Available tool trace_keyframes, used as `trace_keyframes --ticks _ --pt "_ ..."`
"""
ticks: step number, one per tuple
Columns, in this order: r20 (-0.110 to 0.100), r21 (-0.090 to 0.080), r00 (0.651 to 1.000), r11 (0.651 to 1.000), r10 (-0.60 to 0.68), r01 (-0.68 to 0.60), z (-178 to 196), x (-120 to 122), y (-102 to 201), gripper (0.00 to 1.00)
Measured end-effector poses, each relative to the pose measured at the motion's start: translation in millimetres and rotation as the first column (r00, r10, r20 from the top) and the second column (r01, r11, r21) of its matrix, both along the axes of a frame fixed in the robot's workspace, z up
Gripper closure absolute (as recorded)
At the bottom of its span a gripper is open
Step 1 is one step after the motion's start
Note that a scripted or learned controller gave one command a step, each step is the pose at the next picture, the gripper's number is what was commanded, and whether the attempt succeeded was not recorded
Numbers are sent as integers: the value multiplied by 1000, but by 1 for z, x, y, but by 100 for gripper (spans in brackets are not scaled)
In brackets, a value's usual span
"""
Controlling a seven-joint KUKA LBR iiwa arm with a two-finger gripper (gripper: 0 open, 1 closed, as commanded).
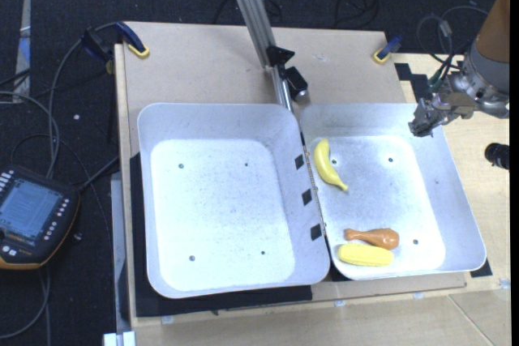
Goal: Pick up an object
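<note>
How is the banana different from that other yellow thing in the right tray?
The banana is slim and curved; the corn cob is stubby and straight. The banana lies near the right bin's upper left, running top to bottom; the corn cob lies crosswise at the bottom edge, right beside the brown chicken drumstick. Both are yellow toy foods lying flat, and the gripper is near neither.

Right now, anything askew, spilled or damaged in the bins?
Nothing stands out. Banana, drumstick and corn cob lie intact inside the right bin; the end effector hovers at its far right rim.
</note>
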State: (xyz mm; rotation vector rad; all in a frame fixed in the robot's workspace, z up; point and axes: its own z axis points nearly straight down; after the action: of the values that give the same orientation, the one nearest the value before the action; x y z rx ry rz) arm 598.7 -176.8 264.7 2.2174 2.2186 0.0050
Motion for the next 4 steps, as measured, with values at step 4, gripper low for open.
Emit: trace_keyframes --ticks 4 --pt "-7 2 1000 1000 3 -3 3 9 149 100"
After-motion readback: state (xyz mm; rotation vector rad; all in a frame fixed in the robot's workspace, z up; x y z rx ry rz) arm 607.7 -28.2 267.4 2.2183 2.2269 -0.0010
